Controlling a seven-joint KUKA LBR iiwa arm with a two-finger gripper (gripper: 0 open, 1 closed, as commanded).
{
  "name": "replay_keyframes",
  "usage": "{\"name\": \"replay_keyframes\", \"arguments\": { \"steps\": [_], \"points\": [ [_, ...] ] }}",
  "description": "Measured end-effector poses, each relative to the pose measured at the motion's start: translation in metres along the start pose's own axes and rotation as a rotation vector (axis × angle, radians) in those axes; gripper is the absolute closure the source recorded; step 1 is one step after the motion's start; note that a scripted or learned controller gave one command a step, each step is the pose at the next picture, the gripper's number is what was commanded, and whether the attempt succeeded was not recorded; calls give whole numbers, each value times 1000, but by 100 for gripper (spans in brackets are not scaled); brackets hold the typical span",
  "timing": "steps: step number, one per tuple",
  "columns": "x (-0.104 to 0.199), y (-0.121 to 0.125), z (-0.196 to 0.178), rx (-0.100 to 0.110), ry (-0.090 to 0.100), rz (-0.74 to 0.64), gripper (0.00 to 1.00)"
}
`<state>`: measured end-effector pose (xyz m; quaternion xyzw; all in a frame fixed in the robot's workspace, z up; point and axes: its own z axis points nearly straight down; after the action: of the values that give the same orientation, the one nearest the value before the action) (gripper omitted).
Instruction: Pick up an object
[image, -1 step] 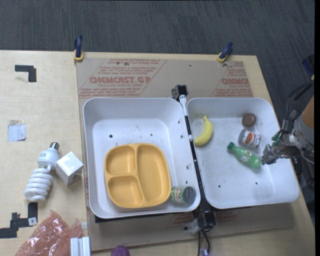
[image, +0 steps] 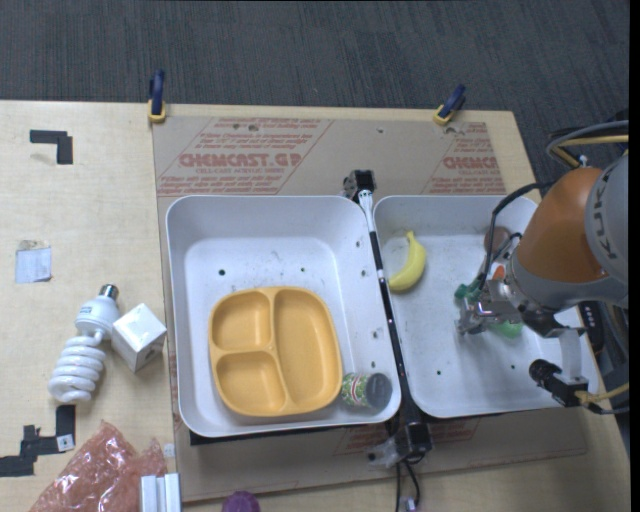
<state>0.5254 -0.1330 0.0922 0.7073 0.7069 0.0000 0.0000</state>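
A yellow banana (image: 407, 262) lies in the right bin (image: 440, 385), near its upper left corner. A green object (image: 466, 293) sits further right in that bin, mostly hidden under the arm. My gripper (image: 480, 318) hangs low over the green object, right at it, with the grey and orange arm covering the bin's right side. In the left bin (image: 190, 300) rests a yellow divided plate (image: 275, 350), and a small capped container (image: 364, 390) lies at its lower right corner.
Left of the bins, on the bench, lie a spiral light bulb (image: 82, 352), a small white box (image: 139, 336) and a reddish mesh bag (image: 95, 470). A black cable runs along the divider between the bins.
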Motion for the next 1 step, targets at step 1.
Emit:
{"name": "replay_keyframes", "arguments": {
  "steps": [1],
  "points": [
    [18,58,-1,-1,0,-2,0]
  ]
}}
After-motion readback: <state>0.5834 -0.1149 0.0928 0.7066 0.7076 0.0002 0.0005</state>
